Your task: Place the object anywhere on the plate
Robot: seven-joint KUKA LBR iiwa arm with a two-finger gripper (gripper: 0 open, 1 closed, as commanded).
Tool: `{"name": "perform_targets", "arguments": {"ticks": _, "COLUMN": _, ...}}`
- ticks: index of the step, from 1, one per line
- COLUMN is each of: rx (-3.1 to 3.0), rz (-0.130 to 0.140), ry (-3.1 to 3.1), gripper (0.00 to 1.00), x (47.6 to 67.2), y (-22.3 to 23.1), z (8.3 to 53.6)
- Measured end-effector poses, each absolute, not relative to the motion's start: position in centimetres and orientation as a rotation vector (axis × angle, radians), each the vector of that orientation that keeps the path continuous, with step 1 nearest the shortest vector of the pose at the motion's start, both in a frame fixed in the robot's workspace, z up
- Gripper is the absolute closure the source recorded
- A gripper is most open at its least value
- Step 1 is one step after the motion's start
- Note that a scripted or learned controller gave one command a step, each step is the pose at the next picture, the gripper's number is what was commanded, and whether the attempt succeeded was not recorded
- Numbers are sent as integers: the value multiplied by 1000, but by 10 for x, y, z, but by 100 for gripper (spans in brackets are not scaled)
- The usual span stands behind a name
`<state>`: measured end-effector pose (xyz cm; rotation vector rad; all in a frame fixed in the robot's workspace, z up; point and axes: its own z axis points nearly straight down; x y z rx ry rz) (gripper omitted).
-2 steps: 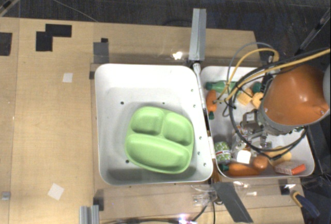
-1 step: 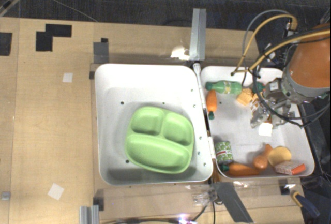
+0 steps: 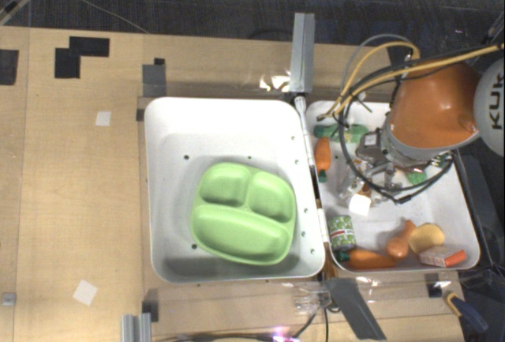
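Note:
A light green plate [image 3: 243,212] with three compartments lies in the left white bin [image 3: 170,174], and nothing rests on it. My gripper [image 3: 369,178] hangs low over the middle of the right bin [image 3: 465,210], below the orange band of the arm [image 3: 432,105]. A small white cube [image 3: 360,204] sits just under the gripper's tip; whether the two touch is unclear. Cables and the wrist hide the gripper's end.
The right bin also holds an orange carrot [image 3: 323,155] by its left wall, a green piece [image 3: 328,129] at the back, a small can [image 3: 342,231], another carrot [image 3: 371,259], a yellow fruit [image 3: 427,236] and a pink-red item [image 3: 442,257] along the front.

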<state>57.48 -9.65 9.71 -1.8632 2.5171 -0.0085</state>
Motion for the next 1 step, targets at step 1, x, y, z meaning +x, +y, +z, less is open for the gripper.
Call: {"name": "perform_targets", "arguments": {"ticks": 1, "rx": -1979, "rz": -22, "ry": 2425, "gripper": 100, "x": 601, "y": -159, "z": 217}}
